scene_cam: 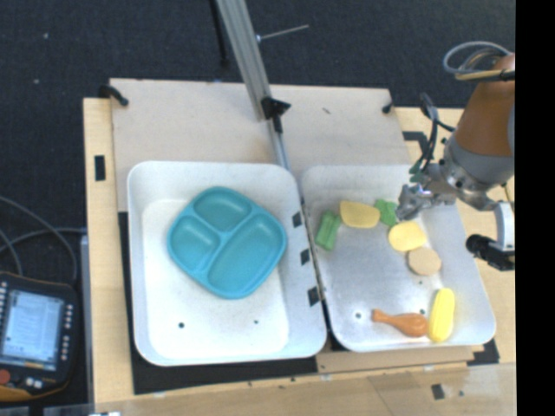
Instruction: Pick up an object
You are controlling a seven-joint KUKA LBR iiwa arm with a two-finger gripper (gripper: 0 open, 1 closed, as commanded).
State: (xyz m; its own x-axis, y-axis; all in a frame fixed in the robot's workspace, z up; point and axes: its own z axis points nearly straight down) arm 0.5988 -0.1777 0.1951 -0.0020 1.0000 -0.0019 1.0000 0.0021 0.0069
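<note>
1. Right bin [364,332]: holds all the loose items, so the task's thing has to come from here. They crowd the upper right and lower right; the bare floor is centre-left. Risk: a slanted descent meets the raised rim before an item, most likely along the right rim, where the arm enters.
2. Left bin [156,336]: carries a blue divided plate [227,241] and nothing graspable beside it. Judged no use for this pick; wide, flat, poor for two fingers.
3. Arm [486,128]: grey and orange, reaching in at the right bin's upper right corner. The slanted metal post [247,50] stands well apart to the left, no hazard.
4. Gripper [414,199]: low over the bin, just beside the small green piece [387,211] and above the yellow round piece [407,236]. Cannot tell how far the claw is open; nothing is visibly held between it.
5. Cluster risk: yellow oval [359,214], small green piece and yellow round piece sit near one another, with the tan disc [424,262] touching the round one. Closing here may nudge a neighbour or pinch two at once.
6. Easier targets, by judgement: green block [328,230] near the left rim, though the wall limits finger room; yellow cylinder [441,314] and orange drumstick [401,321] lie touching near the front rim.
</note>
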